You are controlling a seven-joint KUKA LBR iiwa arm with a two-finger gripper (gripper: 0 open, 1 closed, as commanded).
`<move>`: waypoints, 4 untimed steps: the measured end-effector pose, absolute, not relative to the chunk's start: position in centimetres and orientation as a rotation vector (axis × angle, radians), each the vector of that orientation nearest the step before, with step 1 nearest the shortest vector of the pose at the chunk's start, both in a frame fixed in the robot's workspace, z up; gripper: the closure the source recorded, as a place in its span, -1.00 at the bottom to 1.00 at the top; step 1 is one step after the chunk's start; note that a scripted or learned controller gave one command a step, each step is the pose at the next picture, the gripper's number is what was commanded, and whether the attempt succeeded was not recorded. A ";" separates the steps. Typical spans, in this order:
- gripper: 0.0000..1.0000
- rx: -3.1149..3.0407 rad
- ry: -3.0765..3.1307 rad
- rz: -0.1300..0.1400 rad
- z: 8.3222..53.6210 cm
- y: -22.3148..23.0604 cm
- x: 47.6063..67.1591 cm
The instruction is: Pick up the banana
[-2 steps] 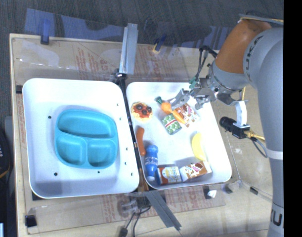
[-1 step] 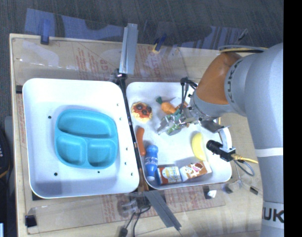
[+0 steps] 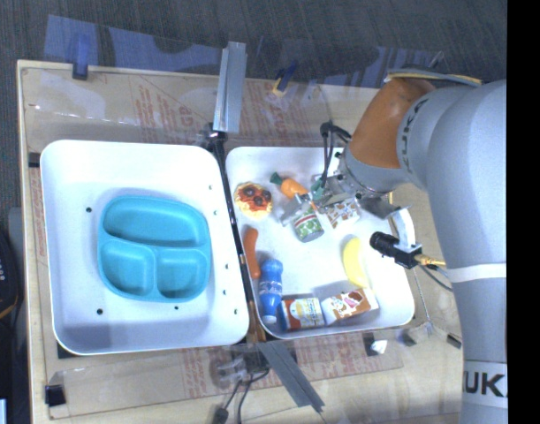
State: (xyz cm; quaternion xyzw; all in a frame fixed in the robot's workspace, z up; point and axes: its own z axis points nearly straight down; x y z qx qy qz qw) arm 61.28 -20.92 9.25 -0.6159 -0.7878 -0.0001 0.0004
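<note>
The banana (image 3: 354, 261) is a short yellow piece lying in the right bin (image 3: 395, 312), near its right wall. My gripper (image 3: 326, 193) hangs over the back middle of that bin, up and to the left of the banana and apart from it. It sits just above a small can with a green label (image 3: 308, 227) and a white packet (image 3: 344, 210). The grey wrist with the orange band (image 3: 382, 132) covers the bin's back right corner.
The right bin also holds a carrot (image 3: 292, 186), a round orange toy (image 3: 254, 199), a red stick (image 3: 250, 250), a blue bottle (image 3: 270, 290) and two small cartons (image 3: 327, 308) along the front. A black fitting (image 3: 391, 247) juts beside the banana. The left bin (image 3: 66, 162) holds a blue divided tray (image 3: 155, 246).
</note>
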 end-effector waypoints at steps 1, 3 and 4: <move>-1.00 -1.579 -2.705 0.011 9.3 -17.7 65.5; -1.00 -1.577 -2.717 0.005 10.5 -17.5 65.7; -1.00 -1.537 -2.740 0.000 9.3 -20.7 63.5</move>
